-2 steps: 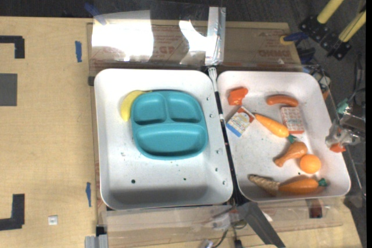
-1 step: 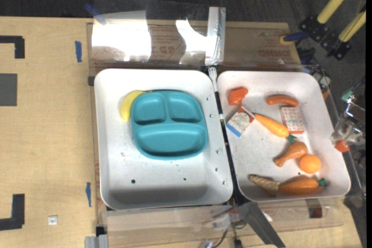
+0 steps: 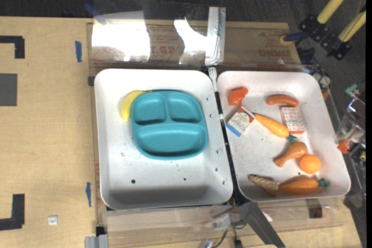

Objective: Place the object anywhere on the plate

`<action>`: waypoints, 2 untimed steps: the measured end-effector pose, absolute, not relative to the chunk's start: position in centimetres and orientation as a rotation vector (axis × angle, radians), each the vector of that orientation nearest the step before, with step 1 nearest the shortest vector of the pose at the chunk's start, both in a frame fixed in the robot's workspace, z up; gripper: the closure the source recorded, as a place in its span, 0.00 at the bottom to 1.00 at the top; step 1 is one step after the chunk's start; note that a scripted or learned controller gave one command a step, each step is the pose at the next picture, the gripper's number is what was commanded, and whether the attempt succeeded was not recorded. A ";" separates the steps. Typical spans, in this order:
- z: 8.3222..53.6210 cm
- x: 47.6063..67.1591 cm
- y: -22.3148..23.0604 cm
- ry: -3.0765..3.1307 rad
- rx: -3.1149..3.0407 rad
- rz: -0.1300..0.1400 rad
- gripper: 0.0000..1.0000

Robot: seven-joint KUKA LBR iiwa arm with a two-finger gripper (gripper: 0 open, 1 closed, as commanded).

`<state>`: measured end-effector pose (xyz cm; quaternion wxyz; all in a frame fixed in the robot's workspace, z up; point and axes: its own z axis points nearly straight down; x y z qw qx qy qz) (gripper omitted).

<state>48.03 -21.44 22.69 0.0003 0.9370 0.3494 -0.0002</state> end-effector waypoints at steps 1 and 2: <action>19.9 47.9 -22.0 0.645 3.078 -0.006 1.00; 23.5 48.1 -22.3 0.925 3.000 0.001 1.00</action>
